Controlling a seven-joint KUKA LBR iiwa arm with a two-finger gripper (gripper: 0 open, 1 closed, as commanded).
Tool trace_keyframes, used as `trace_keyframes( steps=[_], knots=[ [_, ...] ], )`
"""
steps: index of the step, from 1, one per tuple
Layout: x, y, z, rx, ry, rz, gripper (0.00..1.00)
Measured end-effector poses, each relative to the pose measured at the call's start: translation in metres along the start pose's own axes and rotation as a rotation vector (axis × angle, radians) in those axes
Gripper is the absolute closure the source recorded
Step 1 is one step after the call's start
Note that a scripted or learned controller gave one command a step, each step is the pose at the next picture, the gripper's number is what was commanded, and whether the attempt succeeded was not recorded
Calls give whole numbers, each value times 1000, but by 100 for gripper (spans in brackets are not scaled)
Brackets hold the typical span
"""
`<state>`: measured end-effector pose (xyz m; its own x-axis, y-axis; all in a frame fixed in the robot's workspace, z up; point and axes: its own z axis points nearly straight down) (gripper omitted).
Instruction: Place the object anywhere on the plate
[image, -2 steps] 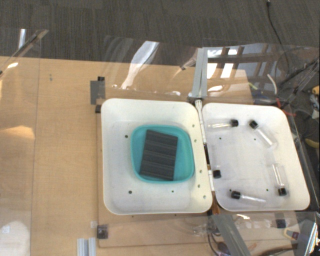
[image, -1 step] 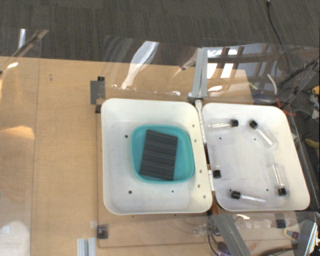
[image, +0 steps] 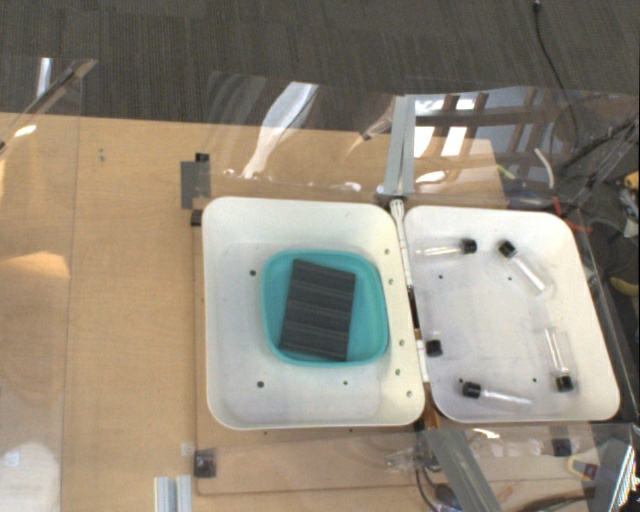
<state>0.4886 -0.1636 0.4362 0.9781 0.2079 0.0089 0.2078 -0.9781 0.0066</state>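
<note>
Camera view has the dark grey ribbed rectangular block (image: 318, 309) lying flat on the teal square plastic plate (image: 372, 305), inside the left shallow white bin (image: 232, 330) on the wooden worktop (image: 110, 300). So the placing looks done to me, nothing left. As for my arm's pose and jaws, honestly can't tell from here.
</note>
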Motion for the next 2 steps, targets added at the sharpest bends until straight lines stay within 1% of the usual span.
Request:
trace_keyframes(
  steps=[1, 2],
  knots=[
    [-7, 30, 0, -2, 0, 4, 0],
    [-6, 30, 0, -1, 0, 3, 0]
  ],
)
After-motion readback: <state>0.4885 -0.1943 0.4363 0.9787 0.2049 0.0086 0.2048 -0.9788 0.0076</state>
